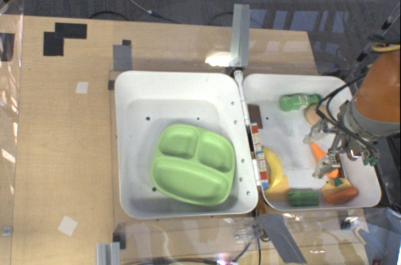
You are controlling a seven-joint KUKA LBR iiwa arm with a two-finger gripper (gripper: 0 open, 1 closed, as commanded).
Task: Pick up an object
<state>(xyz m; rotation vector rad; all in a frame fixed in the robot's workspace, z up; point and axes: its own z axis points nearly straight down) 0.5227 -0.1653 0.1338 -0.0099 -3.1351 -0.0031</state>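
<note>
My gripper (324, 150) is low in the right bin (276, 132), near its right wall, with the orange-banded wrist (379, 94) above it. Its fingers stand open, spread over a small orange carrot-like piece (317, 150) that lies between them on the bin floor. I cannot tell whether they touch it. Around it lie a green bottle (299, 101), a tan piece (311, 113), a yellow banana (274, 171), a dark green block (303, 197) and a red-orange piece (340, 193).
The left bin (135, 101) holds a light green divided plate (193, 163). A ridge (247, 132) separates the two bins. Black cables (332, 101) hang from the wrist over the right bin's far right corner.
</note>
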